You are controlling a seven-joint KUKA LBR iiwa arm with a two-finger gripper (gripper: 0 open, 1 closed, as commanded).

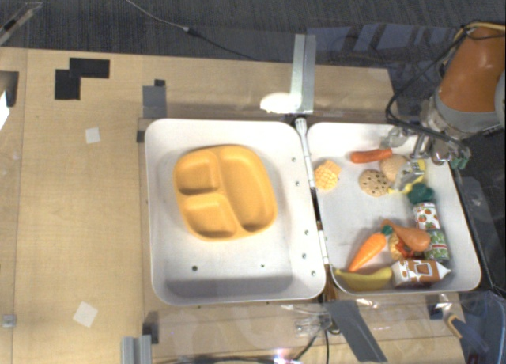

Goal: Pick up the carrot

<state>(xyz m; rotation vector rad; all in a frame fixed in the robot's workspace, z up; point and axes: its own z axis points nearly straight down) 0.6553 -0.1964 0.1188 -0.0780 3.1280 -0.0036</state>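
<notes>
From above, a pale wooden bench [71, 220] carries two white bins side by side, with dark floor beyond. The left bin [229, 279] holds a yellow divided plate [224, 191]. The right bin [340, 212] holds toy food: the carrot [368, 249] lies near its front edge, touching a banana [362, 278], with a cookie [374, 183] and a sausage [370, 156] farther back. The gripper [417, 166] hangs low by the bin's back right; whether it is parted or closed, I cannot tell.
</notes>
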